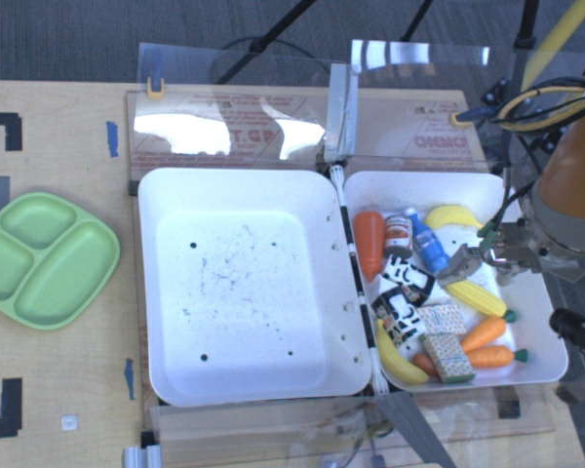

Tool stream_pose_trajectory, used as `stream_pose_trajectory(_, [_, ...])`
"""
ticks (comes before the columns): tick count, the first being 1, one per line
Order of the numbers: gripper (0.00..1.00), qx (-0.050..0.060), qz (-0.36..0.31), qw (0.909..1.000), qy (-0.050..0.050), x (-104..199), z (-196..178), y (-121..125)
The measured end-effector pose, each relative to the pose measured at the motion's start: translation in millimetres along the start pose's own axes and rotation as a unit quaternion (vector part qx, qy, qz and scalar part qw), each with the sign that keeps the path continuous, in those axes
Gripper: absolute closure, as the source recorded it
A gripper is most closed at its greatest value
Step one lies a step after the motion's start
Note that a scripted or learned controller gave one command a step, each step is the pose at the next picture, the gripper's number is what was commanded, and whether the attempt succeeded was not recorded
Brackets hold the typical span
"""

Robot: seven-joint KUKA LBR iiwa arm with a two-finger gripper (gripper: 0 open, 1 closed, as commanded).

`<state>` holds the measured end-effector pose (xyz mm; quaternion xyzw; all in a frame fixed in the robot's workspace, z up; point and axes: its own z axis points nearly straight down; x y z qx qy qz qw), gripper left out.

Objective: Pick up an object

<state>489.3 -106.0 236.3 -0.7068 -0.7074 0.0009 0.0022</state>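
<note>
Hand (465,258) above ridged yellow corn (478,297), smooth white bin (544,312)

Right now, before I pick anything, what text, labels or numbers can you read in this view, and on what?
Nothing reads cleanly.
Red print on the clear panels behind the bins: mirrored and washed out by glare, unreadable.
Label on the small can: too small to read.
Label on the blue bottle: too small to read.
Black-and-white patterned item: bold marks, not legible as letters.
Small tag on the bench: too small to read.
</note>
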Motion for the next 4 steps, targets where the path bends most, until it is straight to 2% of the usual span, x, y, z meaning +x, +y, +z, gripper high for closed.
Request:
stream_pose_trajectory(1, [0.0, -0.002, -0.068, 0.9977, -0.001, -49, 96, 10])
stream_pose_trajectory(2, [0.0, -0.004, -0.029, 0.9996, 0.002, -99, 144, 32])
stream_pose_trajectory(3, [1.0, -0.004, -0.027, 0.9996, 0.0, -101, 134, 31])
stream_pose_trajectory(4, [1.0, -0.002, 0.034, 0.9994, -0.001, -25, 30, 44])
